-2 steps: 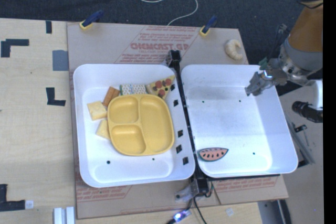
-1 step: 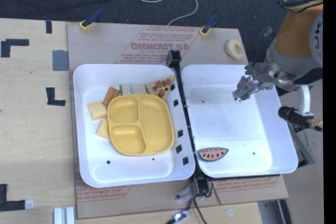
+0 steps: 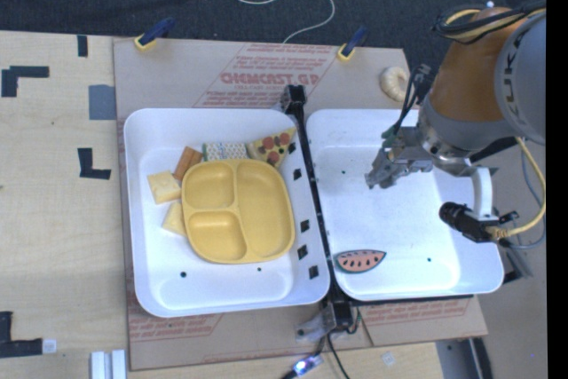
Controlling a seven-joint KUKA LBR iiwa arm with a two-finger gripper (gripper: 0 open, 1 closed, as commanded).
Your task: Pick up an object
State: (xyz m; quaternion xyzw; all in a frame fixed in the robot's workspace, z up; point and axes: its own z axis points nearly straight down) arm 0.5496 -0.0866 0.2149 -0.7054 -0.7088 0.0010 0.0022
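Two shallow white bins (image 3: 311, 191) are borne side by side on the desk. Whether the fingers of the gripper (image 3: 380, 177) are apart cannot be told; they are poised over the right bin, well apart from the flat watermelon-slice toy (image 3: 358, 260) near its front edge. A yellow divided plastic plate (image 3: 238, 210) is seen in the left bin.

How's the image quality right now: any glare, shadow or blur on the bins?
Camera view: even, soft lighting, no harsh glare on the white bins; the yellow tray and watermelon slice are sharp; the gripper looks dark and slightly soft, casting a faint shadow on the right bin floor; the small items behind the tray are too small to make out.
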